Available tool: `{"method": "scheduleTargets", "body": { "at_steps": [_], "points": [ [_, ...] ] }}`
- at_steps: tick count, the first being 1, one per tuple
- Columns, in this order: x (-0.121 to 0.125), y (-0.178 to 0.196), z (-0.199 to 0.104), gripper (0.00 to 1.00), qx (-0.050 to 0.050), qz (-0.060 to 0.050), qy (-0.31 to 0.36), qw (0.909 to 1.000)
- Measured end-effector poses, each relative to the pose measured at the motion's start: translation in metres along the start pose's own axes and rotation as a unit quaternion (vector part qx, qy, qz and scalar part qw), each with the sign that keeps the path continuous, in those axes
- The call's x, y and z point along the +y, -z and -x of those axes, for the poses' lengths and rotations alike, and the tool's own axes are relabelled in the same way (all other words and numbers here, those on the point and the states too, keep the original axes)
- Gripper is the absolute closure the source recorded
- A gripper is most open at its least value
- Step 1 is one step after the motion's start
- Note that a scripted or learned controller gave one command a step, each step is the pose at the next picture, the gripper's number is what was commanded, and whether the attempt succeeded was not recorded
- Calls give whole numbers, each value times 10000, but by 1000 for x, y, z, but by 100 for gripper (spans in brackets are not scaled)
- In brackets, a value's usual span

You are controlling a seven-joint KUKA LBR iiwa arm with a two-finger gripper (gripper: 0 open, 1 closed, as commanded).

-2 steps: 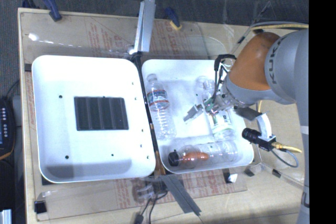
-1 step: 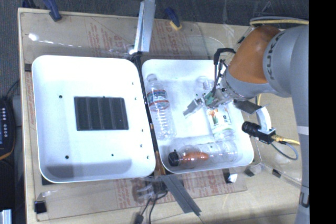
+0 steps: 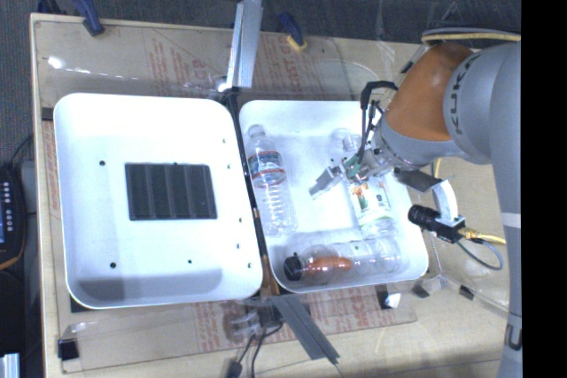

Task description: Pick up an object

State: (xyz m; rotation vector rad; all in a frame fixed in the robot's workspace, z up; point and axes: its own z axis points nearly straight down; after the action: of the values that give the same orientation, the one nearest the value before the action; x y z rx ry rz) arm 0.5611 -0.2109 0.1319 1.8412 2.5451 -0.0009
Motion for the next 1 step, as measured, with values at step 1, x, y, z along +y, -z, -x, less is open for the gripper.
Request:
{"method": "scheduleTargets", "body": {
  "at_steps": [1],
  "points": [
    [22, 28, 7, 0, 9, -5, 153, 9999]
  ]
}}
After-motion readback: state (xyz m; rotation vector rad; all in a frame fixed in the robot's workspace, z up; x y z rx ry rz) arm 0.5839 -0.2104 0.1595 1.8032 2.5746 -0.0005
